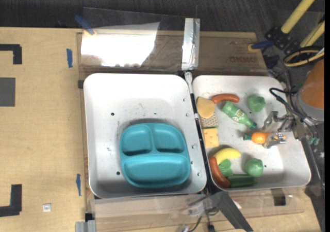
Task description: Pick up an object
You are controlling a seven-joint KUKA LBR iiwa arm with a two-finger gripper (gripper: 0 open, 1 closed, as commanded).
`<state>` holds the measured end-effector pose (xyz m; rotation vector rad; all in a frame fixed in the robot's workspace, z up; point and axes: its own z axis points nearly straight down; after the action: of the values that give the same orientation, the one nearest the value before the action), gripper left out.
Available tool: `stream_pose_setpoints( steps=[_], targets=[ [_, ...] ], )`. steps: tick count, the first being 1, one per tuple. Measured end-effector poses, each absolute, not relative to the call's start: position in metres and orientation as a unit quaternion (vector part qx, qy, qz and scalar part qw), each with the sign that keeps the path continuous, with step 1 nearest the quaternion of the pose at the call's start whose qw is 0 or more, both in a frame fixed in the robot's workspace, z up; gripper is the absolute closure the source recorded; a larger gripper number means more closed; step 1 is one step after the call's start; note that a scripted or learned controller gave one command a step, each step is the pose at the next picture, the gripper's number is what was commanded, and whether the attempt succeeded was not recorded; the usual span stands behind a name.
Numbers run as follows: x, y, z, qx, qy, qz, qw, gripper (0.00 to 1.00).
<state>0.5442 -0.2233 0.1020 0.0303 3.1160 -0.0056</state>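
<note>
A bench [36,122] is carrying 2 white bins side by side. The left bin [103,97] is holding 1 teal tray [153,154] with 3 compartments, sitting toward the near side of the bin and taking up much of its floor.

The right bin [289,166] is holding a scatter of toy food. Along its left wall a tan bun [205,106] is lying above a waffle [209,120] and a yellow cracker [210,137]. Just right of the bun, a red sausage [225,98] is lying across the far part of the bin, and below it a green bottle [238,115] is lying tilted, pointing down to the right. A green ball [256,103] is sitting near the far right. In the near part, a banana [227,155] is resting against a red pepper [218,172], with a cucumber [241,179] touching the pepper's right end and another green ball, the lime [253,166], just above it.

An orange [259,137] is sitting in the middle right of the bin. The gripper [272,134] is reaching in from the right, its metal fingers [270,119] lying right beside the orange and seeming to touch it. The jaws are looking partly open, one finger above the orange and one at its right, but whether they are actually clamping it cannot be told.
</note>
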Motion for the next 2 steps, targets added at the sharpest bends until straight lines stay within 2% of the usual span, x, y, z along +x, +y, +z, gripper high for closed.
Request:
stream_pose_setpoints(
  steps=[1, 2],
  targets=[
    [0.584, -0.224, 0.266, -0.009, 1.000, -0.0026, 0.008, 1.00],
    [0.636, -0.222, 0.393, -0.004, 1.000, -0.0017, 0.009, 1.00]
  ],
)
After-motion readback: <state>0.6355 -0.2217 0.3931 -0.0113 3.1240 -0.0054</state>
